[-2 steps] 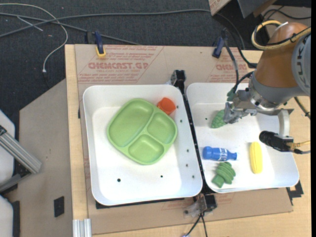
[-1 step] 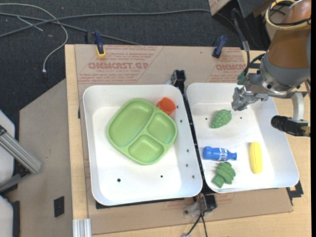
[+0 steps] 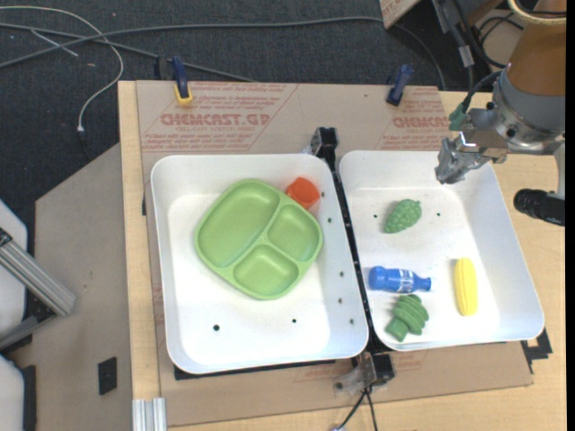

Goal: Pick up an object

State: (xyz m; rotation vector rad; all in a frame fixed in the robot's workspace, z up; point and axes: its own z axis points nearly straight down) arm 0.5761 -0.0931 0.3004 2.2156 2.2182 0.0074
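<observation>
Overhead, the gripper [image 3: 451, 171] hangs at the upper right of the frame, over the far corner of the right bin [image 3: 512, 241]; whether its jaws are open cannot be told. Nothing looks picked yet: the nearest candidate, a green grape bunch [image 3: 402, 215], lies just below and left, so the next move likely calls for lining up above it and descending.

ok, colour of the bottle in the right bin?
Blue with a white cap, lying on its side; camera view shows the bottle.

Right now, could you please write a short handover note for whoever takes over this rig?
Tool: above the right bin's far edge, holding nothing visible; finger state unclear.
Right bin: green grapes, blue bottle, yellow corn, green leafy toy.
Left bin: green divided plate, with an orange toy at its far edge.
Done: nothing picked.
Left: descend, grasp one object; the grapes lie nearest.
</observation>
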